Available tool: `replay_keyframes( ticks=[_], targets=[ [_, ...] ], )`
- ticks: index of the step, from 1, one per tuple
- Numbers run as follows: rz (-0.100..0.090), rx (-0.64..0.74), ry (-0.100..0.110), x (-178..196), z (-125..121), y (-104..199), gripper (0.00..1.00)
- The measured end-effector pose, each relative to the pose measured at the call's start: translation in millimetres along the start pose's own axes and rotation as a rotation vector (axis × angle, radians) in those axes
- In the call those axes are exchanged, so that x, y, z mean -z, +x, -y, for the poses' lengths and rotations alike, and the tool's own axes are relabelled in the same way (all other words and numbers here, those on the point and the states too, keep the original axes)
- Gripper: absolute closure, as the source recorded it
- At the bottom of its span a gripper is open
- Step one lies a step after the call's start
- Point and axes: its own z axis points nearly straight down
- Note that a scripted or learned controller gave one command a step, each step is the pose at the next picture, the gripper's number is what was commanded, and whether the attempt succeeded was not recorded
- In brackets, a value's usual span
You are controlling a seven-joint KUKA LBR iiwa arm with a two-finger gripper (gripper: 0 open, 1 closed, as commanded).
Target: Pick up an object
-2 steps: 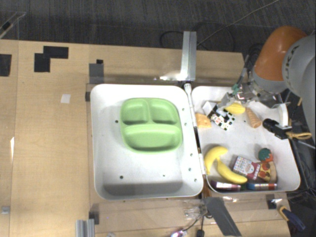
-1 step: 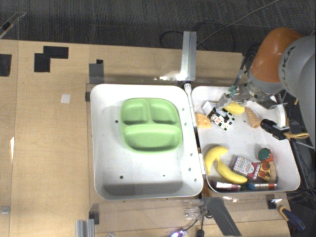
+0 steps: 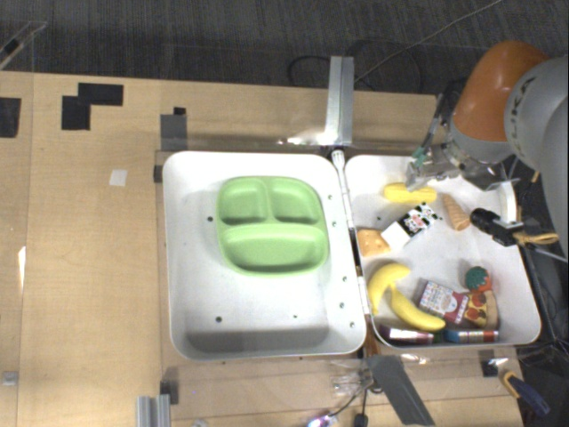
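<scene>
Right at the far edge of the right bin (image 3: 530, 327), a small yellow piece (image 3: 397, 191) lies on the white floor — curved, smooth, plastic-looking, likely a toy banana or pepper. The gripper (image 3: 425, 169) is down just beside it, at its right end, and that looks like the object being gone for. Whether the fingers are spread or closed I cannot tell; they are a dark tangle against the bin wall, and nothing shows clearly between them. So by my read this is the reach-and-close step, not yet a lift.

The next move calls for a firm closing across the yellow piece's narrow width, then a straight rise — the surface looks slick and rounded, so an off-centre pinch could squirt it out.

Working outward: a black-and-white die-like block (image 3: 418, 219) sits just below, an orange cone (image 3: 455, 212) to its right, a wedge of pale cheese (image 3: 372, 242) by the divider. Nearer the camera a big glossy banana (image 3: 397, 294) curls beside a printed red packet (image 3: 444, 302) and a marker (image 3: 411, 334) along the front wall.

The left bin (image 3: 191, 256) holds a green divided tray (image 3: 269, 223), matte, with three shallow compartments.
</scene>
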Motion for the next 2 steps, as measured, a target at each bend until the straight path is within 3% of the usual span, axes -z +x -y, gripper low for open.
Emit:
replay_keyframes(
  ticks=[1, 2],
  targets=[
    [0.0, 0.0, 0.0, -0.2, 0.1, 0.1, 0.0],
    [-0.026, 0.072, 0.049, -35.6, 33.7, 2.5, 0.0]
  ],
)
